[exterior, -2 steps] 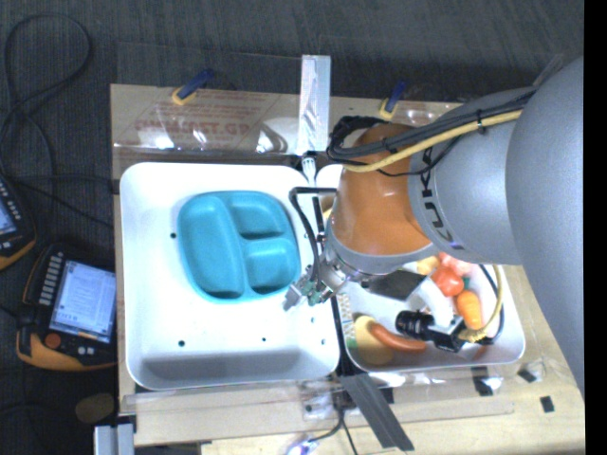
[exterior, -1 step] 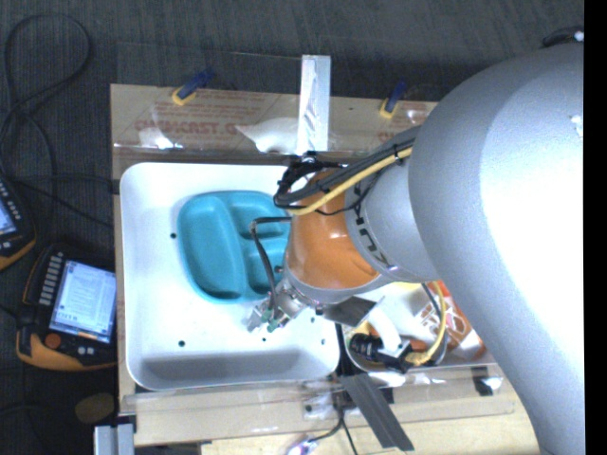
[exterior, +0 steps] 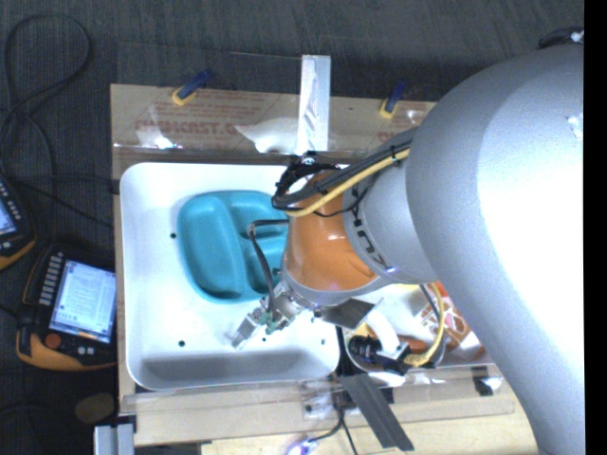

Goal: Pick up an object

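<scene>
The end effector (exterior: 248, 328) hangs low inside the left bin (exterior: 142, 254), near that bin's front wall, at the end of the grey arm (exterior: 493, 216) with its orange band (exterior: 322, 254). Whether it is released or clenched cannot be told: its tip is small and blurred, and nothing can be made out in it.

The step in hand looks like the reach-down toward a grasp, with no object lifted yet. The one thing in the left bin is the teal dish (exterior: 220, 245), lying flat on the bin floor toward the back of the bin. It sits just behind the end effector, with its near rim close to the tip but seemingly apart from it; the wrist overhangs the dish's right side and hides that part.

The next move, as a judgement, calls for bringing the tip back over the dish's near rim and closing across that thin edge, since the broad smooth bowl offers little else to pinch. A slip off the rounded lip is a fair risk.

Beyond the left bin's right wall, the neighbouring bin (exterior: 417, 373) holds a jumble of small objects (exterior: 417, 335), mostly hidden under the arm.
</scene>
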`<state>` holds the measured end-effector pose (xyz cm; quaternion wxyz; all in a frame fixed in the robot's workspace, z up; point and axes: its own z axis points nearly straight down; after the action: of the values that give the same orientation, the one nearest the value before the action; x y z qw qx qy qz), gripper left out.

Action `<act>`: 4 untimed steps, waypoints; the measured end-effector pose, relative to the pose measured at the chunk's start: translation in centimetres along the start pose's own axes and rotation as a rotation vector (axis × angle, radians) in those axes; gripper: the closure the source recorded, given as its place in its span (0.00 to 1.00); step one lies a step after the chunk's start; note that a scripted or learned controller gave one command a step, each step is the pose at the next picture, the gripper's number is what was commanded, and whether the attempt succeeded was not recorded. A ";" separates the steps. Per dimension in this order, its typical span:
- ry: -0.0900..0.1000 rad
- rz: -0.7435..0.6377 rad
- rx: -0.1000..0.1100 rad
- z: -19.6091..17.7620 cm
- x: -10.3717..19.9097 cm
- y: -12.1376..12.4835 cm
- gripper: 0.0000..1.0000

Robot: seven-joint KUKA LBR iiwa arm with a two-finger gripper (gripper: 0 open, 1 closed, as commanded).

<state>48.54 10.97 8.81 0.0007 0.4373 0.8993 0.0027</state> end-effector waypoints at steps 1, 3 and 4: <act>0.000 -0.267 0.007 -9.5 -5.0 -0.7 0.00; -0.001 -0.003 0.009 -9.5 -5.9 -0.3 0.00; -0.003 0.254 0.007 -2.2 -2.4 5.4 0.00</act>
<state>54.22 12.43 11.06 0.0001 0.5478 0.8366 -0.0011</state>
